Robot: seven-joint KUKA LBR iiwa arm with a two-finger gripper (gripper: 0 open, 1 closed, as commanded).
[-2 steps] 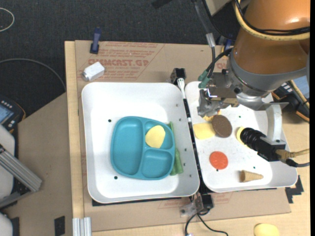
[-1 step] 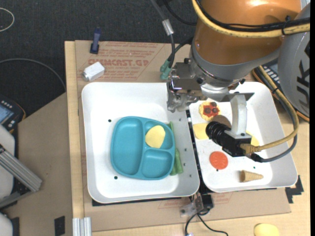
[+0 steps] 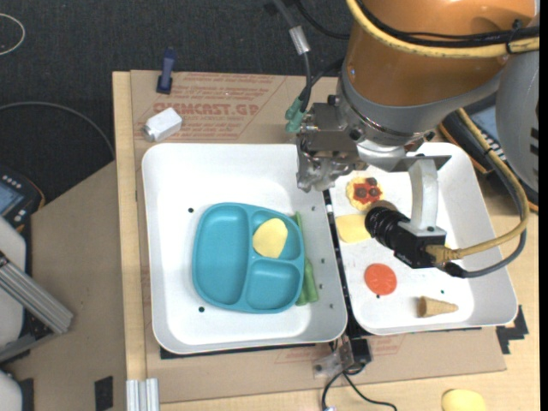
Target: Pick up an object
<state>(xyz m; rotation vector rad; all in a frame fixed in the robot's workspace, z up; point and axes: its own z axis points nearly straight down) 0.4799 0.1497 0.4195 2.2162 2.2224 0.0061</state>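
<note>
My gripper (image 3: 313, 176) hangs under the big orange-banded wrist, over the seam between the two bins near their far edge, and nothing shows in it. The left bin (image 3: 167, 229) holds a blue divided tray (image 3: 231, 268) with a yellow rounded piece (image 3: 271, 238) in its upper right section. A green strip (image 3: 303, 268) lies along the tray's right side. In the right bin (image 3: 479, 272) lie a small round pizza with red toppings (image 3: 366, 193), a pale yellow slice (image 3: 349, 228), a red disc (image 3: 381, 279) and a tan cone (image 3: 437, 306).
A black cylinder-shaped unit (image 3: 402, 238) on a grey bracket hangs from the arm over the right bin, with a yellow cable. A white block (image 3: 163, 125) and a blue clip (image 3: 166, 71) lie on the cardboard beyond the left bin. A yellow object (image 3: 462, 399) sits at the bottom right.
</note>
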